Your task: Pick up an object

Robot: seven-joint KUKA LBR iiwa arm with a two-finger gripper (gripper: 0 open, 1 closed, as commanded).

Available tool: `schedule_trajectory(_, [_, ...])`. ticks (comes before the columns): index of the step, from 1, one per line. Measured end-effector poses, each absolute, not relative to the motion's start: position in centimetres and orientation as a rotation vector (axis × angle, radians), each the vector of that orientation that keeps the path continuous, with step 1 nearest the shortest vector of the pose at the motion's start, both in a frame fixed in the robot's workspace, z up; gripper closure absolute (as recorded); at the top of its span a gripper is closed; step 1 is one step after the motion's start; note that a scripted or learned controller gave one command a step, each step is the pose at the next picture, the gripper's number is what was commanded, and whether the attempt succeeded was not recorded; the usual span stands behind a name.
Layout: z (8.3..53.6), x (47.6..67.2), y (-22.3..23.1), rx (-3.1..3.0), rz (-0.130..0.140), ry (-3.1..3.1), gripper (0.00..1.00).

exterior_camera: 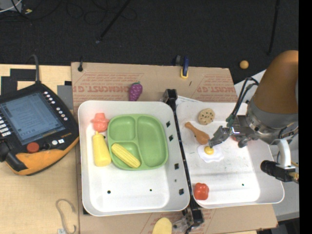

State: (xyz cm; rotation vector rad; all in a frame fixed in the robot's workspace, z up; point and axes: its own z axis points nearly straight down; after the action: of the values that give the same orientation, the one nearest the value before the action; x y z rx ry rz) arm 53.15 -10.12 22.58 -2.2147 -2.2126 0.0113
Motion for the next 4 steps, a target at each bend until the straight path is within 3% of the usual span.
schedule_trajectory(1, [23.1, 53.4, -10.2, -2.219, 0.002, -2.22, 0.0])
schedule_trajectory(4, [8.7, 53.5, -8.7, -2.216, 0.006, -2.217, 0.0])
